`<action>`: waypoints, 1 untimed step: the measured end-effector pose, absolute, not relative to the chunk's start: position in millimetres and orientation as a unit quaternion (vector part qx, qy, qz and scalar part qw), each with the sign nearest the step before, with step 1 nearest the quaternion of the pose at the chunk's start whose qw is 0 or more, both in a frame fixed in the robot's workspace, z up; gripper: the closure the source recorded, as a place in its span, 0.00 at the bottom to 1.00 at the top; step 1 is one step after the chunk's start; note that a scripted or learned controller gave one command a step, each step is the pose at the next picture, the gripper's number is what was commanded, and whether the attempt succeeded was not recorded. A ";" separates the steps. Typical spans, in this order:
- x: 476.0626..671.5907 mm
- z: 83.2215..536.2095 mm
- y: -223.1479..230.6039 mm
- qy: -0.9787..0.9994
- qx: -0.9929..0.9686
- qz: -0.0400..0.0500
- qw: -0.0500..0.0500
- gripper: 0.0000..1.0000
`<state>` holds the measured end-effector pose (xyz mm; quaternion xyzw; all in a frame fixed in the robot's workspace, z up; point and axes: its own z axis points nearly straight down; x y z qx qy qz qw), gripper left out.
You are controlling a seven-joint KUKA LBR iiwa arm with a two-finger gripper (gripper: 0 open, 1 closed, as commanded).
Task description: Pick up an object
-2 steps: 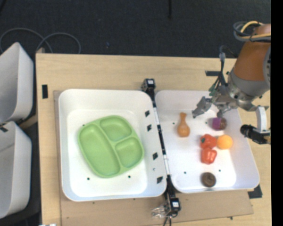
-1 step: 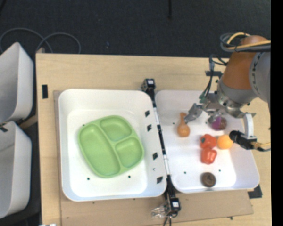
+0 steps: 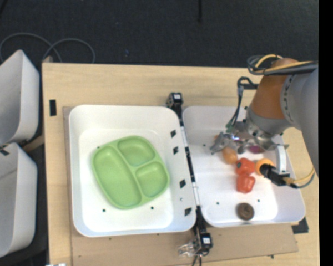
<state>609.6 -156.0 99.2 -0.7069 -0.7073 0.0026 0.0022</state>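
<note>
The gripper (image 3: 231, 144) is hanging low in the right bin (image 3: 211, 204), just above an orange object (image 3: 230, 156), probably lining up a grasp. How wide it stands, I cannot tell; it is holding nothing visible, and a red object (image 3: 245, 180) is lying near

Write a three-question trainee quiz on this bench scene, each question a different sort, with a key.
1. True or false: the green divided plate lies in the left bin.
2. Multiple choice: which thing in the right bin lies nearest the view's bottom edge? A) the red object B) the brown round object C) the orange object
3. Fill in: the plate has ___ compartments.

Key: 1 true; 2 B; 3 three. Note for the trainee: the pincer is low over the right bin's far part, near the orange object, but the view does not settle whether it grips anything.
</note>
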 end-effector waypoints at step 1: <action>611.2 110.8 -157.0 -0.707 -0.707 0.001 0.001 1.00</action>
